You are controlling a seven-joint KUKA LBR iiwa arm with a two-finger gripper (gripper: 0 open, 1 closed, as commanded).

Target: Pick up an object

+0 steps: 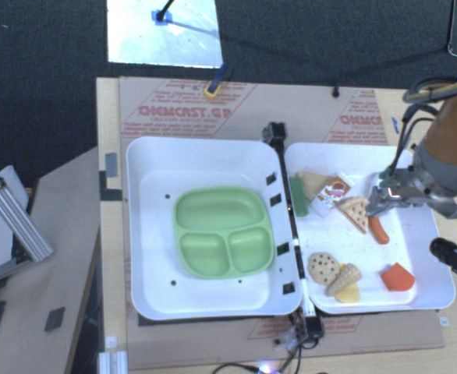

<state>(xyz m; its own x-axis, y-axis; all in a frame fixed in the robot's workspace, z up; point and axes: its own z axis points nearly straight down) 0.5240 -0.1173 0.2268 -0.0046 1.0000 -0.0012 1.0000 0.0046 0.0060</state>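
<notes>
My gripper [382, 202] hangs low over the right bin [435, 240], at its upper right part. It sits right above an orange-red sausage-shaped piece [378, 230] and beside a pizza slice [355, 213]. Whether anything lies between its fingers is hidden by the wrist. More toy food lies in this bin: a small white carton [330, 195], a tan wedge [314, 182], a green stick [298, 195], a cookie [320, 266], an ice-cream cone [343, 276] and an orange block [398, 277].
The left bin [147, 209] holds a green divided plate [221, 231]. A black clip-lined ridge [285, 216] separates the two bins. The arm's black fitting [455, 255] overhangs the right bin's right rim.
</notes>
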